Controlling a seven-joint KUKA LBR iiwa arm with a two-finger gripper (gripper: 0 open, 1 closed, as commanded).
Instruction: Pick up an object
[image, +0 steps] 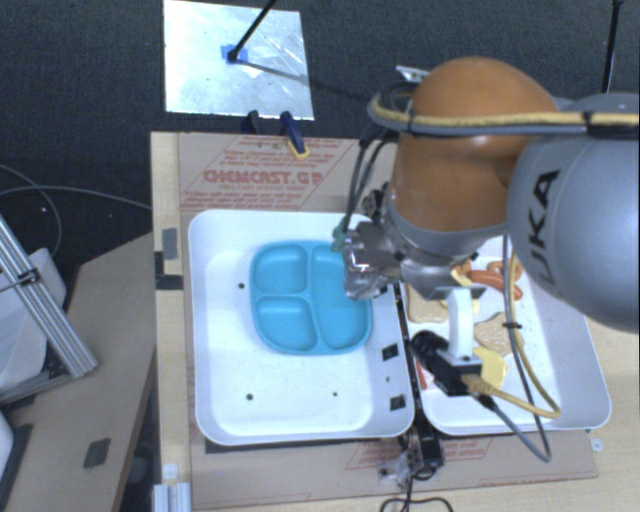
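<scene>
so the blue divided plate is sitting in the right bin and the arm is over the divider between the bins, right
Not quite. The camera view shows the blue plate in the left bin, not the right one. The rest holds: the arm hangs over the divider between the two bins.

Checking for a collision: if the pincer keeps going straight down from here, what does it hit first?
Probably the right edge of the blue tray in the left bin. The pincer hangs over that edge, near the divider between the bins; height is hard to judge from this slant.
</scene>
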